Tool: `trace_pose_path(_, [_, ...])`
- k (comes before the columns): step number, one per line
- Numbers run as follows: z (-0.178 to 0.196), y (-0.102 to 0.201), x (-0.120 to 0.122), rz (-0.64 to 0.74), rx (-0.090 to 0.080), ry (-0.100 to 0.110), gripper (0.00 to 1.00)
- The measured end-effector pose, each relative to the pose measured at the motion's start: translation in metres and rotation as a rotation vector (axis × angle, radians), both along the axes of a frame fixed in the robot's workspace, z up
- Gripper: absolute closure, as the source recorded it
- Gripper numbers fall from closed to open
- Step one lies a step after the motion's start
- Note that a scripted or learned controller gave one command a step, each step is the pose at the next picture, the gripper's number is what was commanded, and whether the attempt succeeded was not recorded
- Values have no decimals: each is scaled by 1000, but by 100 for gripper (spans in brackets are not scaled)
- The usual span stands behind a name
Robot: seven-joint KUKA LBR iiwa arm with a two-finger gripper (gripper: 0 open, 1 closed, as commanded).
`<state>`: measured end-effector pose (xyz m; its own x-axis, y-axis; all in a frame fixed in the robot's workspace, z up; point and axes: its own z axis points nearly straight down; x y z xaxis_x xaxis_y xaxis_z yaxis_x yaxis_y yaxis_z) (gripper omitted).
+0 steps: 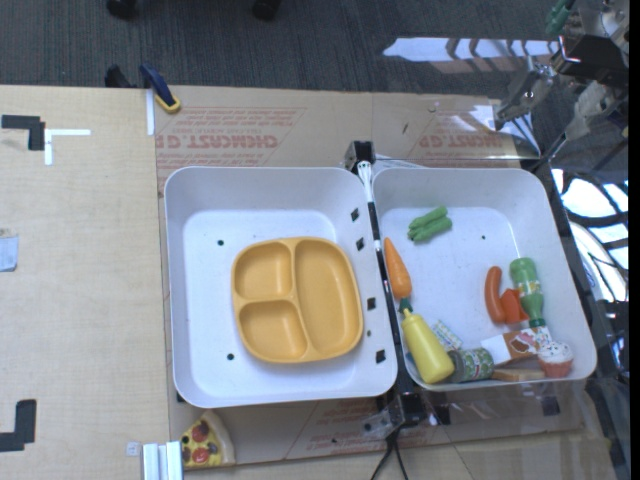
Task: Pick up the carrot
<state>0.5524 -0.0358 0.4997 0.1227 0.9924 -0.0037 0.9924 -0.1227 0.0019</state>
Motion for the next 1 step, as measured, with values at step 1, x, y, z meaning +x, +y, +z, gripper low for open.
trace_pose_path(1, [40, -41, 81, -134, 0, 5, 0])
